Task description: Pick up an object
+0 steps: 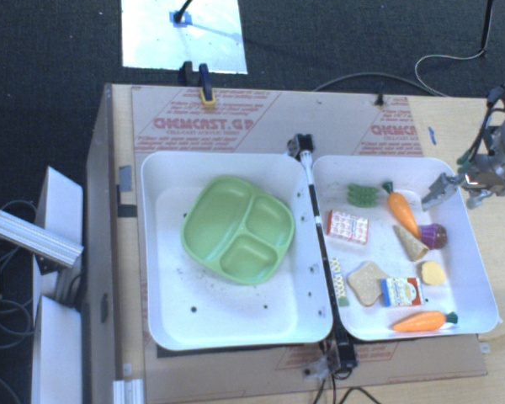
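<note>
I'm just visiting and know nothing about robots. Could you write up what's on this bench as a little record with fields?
left bin: holds a green divided plate
right bin: holds toy food
toy food: two carrots, bread slice, green vegetable, purple piece, small red-and-white box
gripper: over the right bin's far right corner, nothing seen between its fingers
arm: enters from the right
</note>
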`<move>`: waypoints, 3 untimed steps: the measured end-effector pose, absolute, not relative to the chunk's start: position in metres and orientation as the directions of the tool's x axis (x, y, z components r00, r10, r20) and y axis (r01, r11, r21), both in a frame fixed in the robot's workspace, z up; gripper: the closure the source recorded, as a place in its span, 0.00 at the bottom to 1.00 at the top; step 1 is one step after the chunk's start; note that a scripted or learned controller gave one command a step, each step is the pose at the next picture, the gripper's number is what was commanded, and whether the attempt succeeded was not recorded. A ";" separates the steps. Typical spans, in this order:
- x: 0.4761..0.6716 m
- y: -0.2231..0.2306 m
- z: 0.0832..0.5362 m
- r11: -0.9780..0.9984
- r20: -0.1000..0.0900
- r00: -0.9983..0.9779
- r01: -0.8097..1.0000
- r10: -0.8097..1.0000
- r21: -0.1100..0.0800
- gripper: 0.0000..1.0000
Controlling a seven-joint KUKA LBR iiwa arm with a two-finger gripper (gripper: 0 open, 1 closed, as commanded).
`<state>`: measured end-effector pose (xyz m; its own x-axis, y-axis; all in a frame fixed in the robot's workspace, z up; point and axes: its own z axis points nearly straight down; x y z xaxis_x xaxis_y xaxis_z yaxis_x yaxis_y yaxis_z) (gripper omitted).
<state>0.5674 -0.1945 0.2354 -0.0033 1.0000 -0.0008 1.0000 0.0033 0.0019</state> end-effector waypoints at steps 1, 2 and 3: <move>0.604 -0.194 0.099 0.004 0.001 -0.004 1.000 1.000 -0.001 0.00; 0.606 -0.195 0.111 0.006 -0.002 -0.006 1.000 1.000 0.005 1.00; 0.606 -0.195 0.111 0.007 -0.002 -0.007 1.000 1.000 0.005 0.00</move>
